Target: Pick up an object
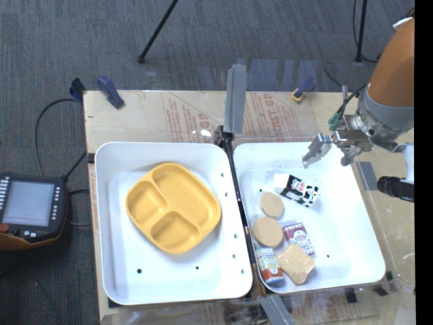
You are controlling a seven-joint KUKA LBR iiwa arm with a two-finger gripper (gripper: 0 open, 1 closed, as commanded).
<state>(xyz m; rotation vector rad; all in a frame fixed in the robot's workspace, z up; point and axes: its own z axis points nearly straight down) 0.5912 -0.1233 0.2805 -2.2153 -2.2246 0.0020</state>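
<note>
Jaws (332, 150) spread, gripping nothing, above right bin (365, 249) (grey carpet (81, 32) around bench).

My pincer (333, 150) hangs with fingers apart over the far end of the right bin (358, 235), bare white floor beneath it. Nearer the camera from there, the cow-patterned carton (300, 190) blocks the middle; beyond it two round biscuits (270, 219), a red carton (297, 237) and a cracker (296, 263) crowd the bin's near-left corner. The right side lies open.
</note>
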